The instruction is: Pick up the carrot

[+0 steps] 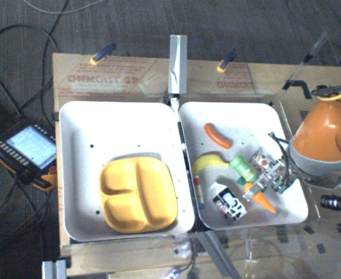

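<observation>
Reaching in over the right bin [287, 214], the grey arm with its orange band [322, 133] positions the claw [267, 178] directly above the carrot [260, 197]. Whether the claw is released or clenched cannot be told; its mechanism covers the carrot's upper end. The carrot lies tilted near the front right corner of the right bin, pointed tip toward the front wall. Relative to the carrot: a green object [240, 166] sits just behind and to its left, a yellow banana [209, 163] lies farther left, a black-and-white item [228, 203] rests just left, and an orange sausage [217, 135] lies toward the rear. The left bin [77, 121] holds a yellow divided tray [138, 195].
</observation>
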